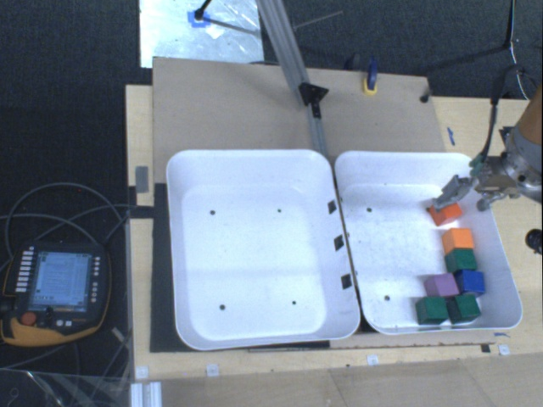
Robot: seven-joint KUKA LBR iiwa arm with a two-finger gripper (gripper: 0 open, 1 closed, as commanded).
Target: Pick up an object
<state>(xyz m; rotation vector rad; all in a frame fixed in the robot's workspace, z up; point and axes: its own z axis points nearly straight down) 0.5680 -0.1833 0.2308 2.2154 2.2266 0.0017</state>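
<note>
Blocks sit in the right bin [399, 185], along its 3 to 5 o'clock side: a red block [445, 214] uppermost, then an orange block [459, 239], dark green, blue, purple and 2 more green ones toward 5 o'clock. The gripper [447, 198] reaches in from 3 o'clock and hangs right over the red block, touching or nearly so; whether it is clenched, I cannot tell. The left bin [182, 227] lies at 9 o'clock.
</note>
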